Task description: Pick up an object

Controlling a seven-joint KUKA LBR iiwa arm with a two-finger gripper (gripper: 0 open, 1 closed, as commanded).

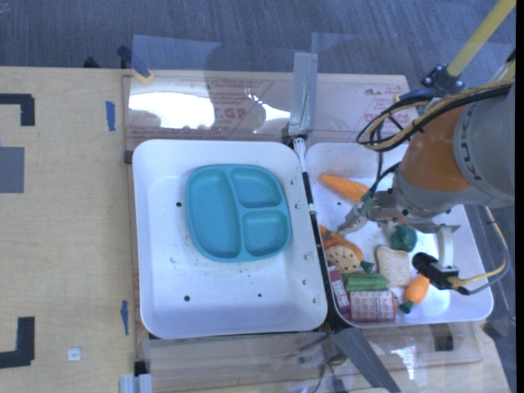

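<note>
Nearest the camera, at six o'clock in the right bin (483, 301), lie a red-and-white packet (372, 305), a green block (365, 282), a slice of toast (394, 264), a cracker (342, 257) and a small orange carrot (417, 289). Beyond them the gripper (359, 217) hovers mid-bin; whether its jaws are parted or hold anything cannot be told. A teal lump (403, 237) sits at its four o'clock, a large carrot (344, 187) at twelve. The left bin (155, 244) holds a teal divided plate (238, 212)

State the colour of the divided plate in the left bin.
The divided plate is turquoise blue, plain with no pattern, seen clearly in the camera view.
</note>
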